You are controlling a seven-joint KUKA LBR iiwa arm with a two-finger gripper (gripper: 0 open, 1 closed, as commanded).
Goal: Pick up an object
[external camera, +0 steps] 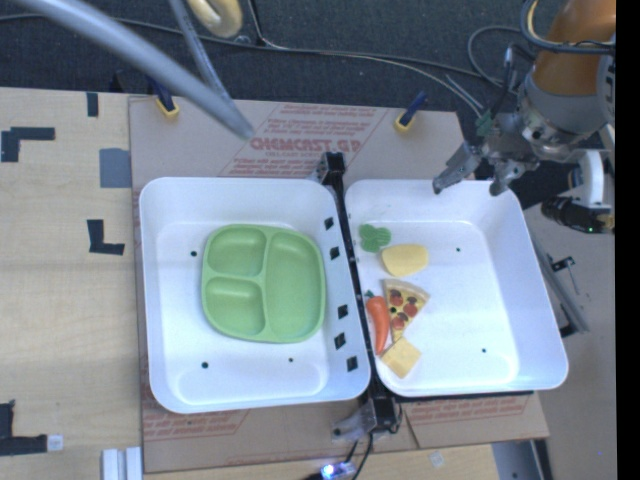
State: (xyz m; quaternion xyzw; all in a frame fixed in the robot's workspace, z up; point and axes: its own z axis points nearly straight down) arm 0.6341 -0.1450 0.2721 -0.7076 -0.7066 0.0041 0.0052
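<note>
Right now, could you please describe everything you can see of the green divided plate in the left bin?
The green divided plate is pale green, looks like matte plastic, and is a rounded square with three compartments: one long one on the side toward the right bin and two smaller ones on the other. It lies flat and upright on the floor of the left bin, roughly centred, turned slightly askew. Its compartments hold nothing, and only the bin floor touches it.
</note>
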